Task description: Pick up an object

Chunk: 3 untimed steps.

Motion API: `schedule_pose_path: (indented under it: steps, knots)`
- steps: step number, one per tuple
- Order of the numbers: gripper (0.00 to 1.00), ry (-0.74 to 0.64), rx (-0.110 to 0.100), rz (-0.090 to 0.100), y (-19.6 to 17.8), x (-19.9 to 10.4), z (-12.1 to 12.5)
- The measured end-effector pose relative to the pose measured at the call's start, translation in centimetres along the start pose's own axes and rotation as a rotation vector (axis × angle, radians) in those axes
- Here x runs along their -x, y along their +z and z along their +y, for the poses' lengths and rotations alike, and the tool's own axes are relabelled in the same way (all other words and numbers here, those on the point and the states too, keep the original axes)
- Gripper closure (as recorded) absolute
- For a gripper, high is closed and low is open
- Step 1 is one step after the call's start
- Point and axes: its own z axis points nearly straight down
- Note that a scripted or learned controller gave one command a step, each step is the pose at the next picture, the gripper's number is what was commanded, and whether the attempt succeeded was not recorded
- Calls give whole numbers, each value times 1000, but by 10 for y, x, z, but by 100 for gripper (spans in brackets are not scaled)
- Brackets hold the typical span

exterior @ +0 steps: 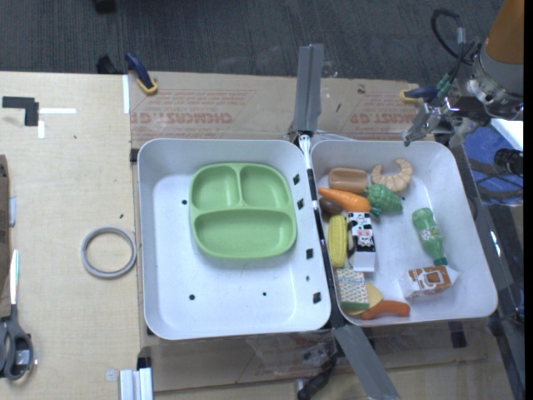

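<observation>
Just below-left of the hand [433, 123] lies the croissant [394, 173].

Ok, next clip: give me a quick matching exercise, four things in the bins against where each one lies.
Things:
1. plate
2. croissant
3. green bottle
4. corn

Places:
A. right bin, far edge
B. left bin
C. right bin, beside the divider
D. right bin, right half

Pairs: 1-B, 2-A, 3-D, 4-C
</observation>
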Motion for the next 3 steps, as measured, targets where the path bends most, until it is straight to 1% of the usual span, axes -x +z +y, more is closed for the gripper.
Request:
schedule_pose_path:
  steps: [1,2,3]
  knots:
    - [0,55,0,-1,81,26,-27]
    - [0,242,-1,0,106,-4,-89]
    - [0,140,1,0,180,35,-64]
